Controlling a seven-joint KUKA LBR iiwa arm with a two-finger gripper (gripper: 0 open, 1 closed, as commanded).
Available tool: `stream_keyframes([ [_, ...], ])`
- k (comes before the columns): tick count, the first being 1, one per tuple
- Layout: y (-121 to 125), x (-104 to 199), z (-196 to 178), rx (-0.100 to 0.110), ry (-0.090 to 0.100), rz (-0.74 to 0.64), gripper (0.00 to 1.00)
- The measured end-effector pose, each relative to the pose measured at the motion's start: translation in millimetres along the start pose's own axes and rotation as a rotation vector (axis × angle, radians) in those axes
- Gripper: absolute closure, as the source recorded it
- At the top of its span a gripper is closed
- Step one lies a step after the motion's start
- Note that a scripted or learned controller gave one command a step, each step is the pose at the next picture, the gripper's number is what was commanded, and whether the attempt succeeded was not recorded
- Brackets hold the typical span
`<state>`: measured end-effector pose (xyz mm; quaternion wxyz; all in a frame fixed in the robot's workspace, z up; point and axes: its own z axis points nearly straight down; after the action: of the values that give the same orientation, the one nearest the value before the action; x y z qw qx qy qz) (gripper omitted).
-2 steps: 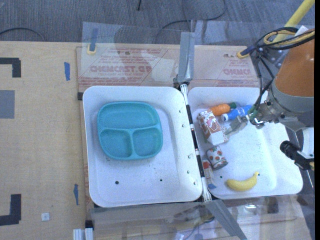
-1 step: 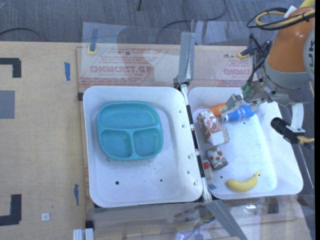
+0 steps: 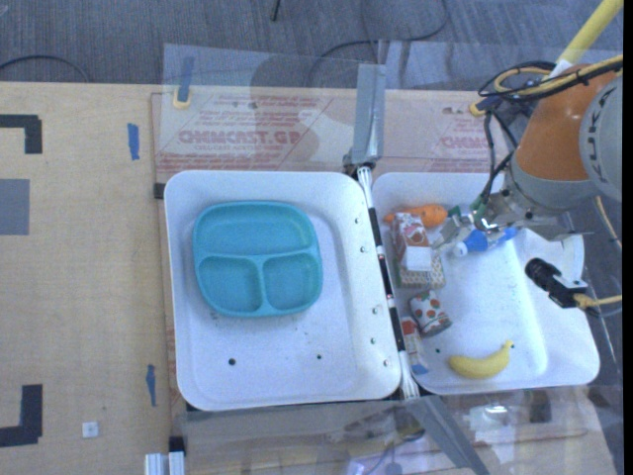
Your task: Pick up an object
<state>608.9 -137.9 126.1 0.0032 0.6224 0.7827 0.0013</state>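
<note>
Your gripper hovers low in the right bin, its claw state impossible to tell. Its nearest object, a small blue item, lies at its six o'clock; a banana rests farther along the same bearing.

A single fixed camera looks down from above the bench, tilted at a slant, far enough back to take in both white bins whole. The left bin sits near the middle of the picture, with the right bin just beside it toward the right edge. Beyond the left bin, grey carpet fills the top of the picture.
</note>
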Motion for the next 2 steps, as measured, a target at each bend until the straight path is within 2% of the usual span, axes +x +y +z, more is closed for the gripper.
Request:
stream_keyframes([
  [1,36.8,49.8,-57.2,0.003,0.002,-0.298,0.00],
  [2,20.8,-13.4,14.7,0.004,0.004,-0.451,0.00],
])
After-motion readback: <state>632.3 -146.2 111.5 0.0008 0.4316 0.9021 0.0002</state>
